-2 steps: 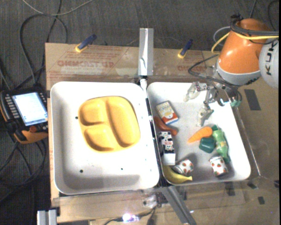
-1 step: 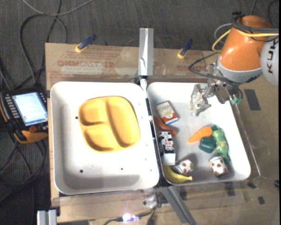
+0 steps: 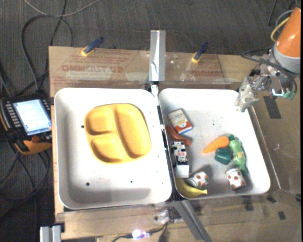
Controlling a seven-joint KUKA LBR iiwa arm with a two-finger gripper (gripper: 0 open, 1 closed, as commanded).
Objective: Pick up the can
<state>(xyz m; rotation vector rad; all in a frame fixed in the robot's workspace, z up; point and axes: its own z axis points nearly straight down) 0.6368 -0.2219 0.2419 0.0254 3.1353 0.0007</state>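
**End effector at the bin's far right corner, can lying well off**

The end effector (image 3: 244,99) is seen over the far right corner of the right bin (image 3: 257,135); whether it is spread or pressed together cannot be told; nothing is seen gripped. The can (image 3: 199,179), white with red spots, is found well below and left of it, beside the banana (image 3: 191,189); it lies on its side, its long axis running left-right.

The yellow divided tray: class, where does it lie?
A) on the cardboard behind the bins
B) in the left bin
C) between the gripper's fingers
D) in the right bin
B: the yellow divided tray rests flat inside the left bin, apart from the toys.
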